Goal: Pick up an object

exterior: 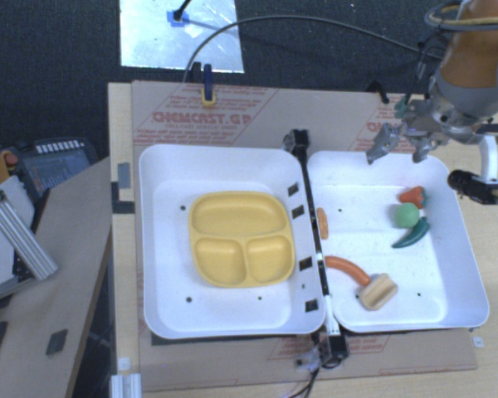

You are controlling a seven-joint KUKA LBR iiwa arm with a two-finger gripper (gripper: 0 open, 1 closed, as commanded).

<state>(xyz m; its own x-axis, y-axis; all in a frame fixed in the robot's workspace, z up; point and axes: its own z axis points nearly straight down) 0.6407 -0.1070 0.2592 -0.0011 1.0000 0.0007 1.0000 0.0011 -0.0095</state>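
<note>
My gripper (401, 145) hangs open above the far edge of the right bin (456, 305), with nothing between its fingers. Below it in that bin lie a small red-orange piece (412, 195), a green ball (407, 215) and a dark green pepper (412, 233) close together at the right. An orange carrot (346, 267) and a tan wooden block (377, 292) rest near the bin's front. A small orange piece (322, 222) lies against the left wall.
The left bin (162, 305) holds a yellow divided plate (239, 238). A black divider with clips (307, 230) runs between the bins. Cables arc over the back of the bench. A black fitting (473, 186) juts in at the right.
</note>
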